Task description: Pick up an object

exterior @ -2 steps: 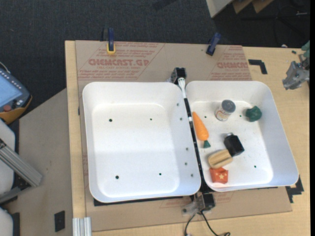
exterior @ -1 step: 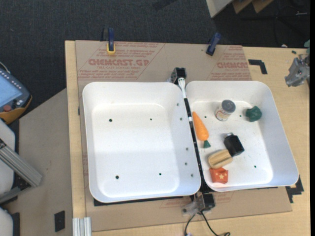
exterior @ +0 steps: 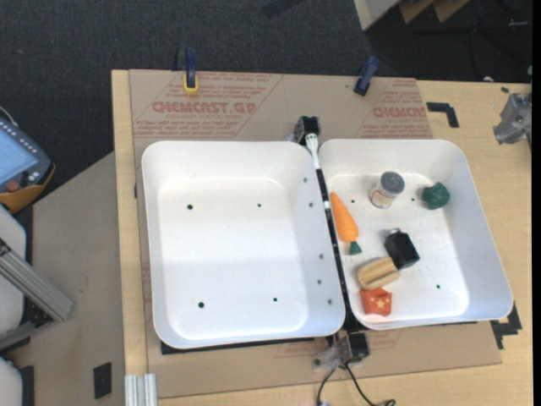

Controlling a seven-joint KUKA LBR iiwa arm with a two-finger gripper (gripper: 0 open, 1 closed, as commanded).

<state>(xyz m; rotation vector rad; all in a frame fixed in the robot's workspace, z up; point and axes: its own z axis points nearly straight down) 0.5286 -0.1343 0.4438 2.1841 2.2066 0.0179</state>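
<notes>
Orange carrot (exterior: 342,216) lies in my right bin (exterior: 473,227), against the divider.
I judge it light, stiff, slick; I'd grasp across its thick middle. Gripper (exterior: 513,118) state: cannot tell.

Red print on the brown board (exterior: 254,100) under the bins read "CHEMCAST GP" at eleven o'clock; a fainter repeat at one o'clock was unreadable.

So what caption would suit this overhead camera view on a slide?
Two white bins: the right bin holds a carrot, jar, black block and other small objects.
</notes>
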